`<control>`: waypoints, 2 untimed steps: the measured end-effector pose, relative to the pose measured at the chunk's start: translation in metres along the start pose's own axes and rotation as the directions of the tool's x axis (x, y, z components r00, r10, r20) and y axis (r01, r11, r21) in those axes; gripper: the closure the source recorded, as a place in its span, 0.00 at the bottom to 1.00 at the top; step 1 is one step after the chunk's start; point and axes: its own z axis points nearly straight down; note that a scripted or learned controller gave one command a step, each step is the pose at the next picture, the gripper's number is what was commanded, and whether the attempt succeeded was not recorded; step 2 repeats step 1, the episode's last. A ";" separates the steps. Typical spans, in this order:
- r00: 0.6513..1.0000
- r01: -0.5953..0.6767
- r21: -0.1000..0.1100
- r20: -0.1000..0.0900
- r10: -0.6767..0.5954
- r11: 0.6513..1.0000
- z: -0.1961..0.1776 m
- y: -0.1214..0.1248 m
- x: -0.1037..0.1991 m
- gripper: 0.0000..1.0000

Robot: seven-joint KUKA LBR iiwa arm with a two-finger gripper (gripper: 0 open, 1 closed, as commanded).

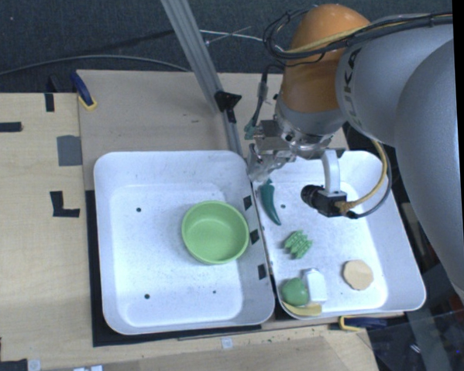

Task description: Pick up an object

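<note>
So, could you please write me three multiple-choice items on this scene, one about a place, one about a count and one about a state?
1. Where does the green bowl sit?
A. in the left bin
B. in the right bin
C. on the bench outside the bins

2. How many bowls lie in the left bin?
A. one
B. two
C. three

3. How does the green bowl sit?
A. upside down
B. upright, opening up
C. on its side

Key: 1 A, it rests on the left bin's floor; 2 A, one bowl shows there; 3 B, its hollow inside faces the camera.
</note>
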 end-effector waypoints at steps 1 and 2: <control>1.000 0.001 0.001 0.000 -0.001 1.000 -0.001 -0.015 0.062 1.00; 1.000 0.001 0.001 0.000 -0.001 1.000 -0.001 -0.015 0.062 1.00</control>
